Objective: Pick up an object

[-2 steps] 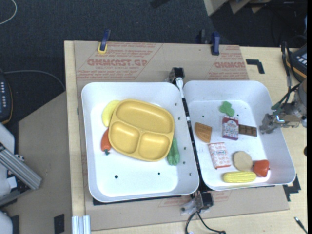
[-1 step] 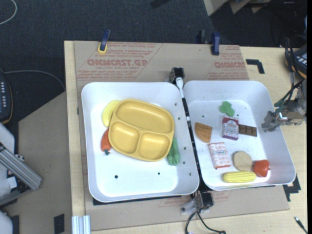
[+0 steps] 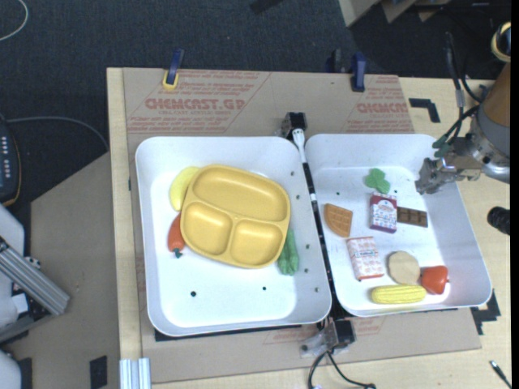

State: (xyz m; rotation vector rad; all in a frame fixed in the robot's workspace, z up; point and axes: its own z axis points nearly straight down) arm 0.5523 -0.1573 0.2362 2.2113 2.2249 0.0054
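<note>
Hovering at three o'clock over the right white bin (image 3: pixel 474 241), the grey hand (image 3: pixel 428 177) grips nothing visible; finger spread cannot be told. Nearby, the small red-and-white carton (image 3: pixel 383 214) looks light, rigid, best pinched across its narrow sides.

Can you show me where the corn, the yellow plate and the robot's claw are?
corn (image 3: pixel 397 295): camera view, middle of the cob.
yellow plate (image 3: pixel 235 215): camera view, centre divider.
gripper (image 3: pixel 430 178): camera view, at its tip.

Divided tray (image 3: pixel 235 215) in left bin (image 3: pixel 158 217)
</note>
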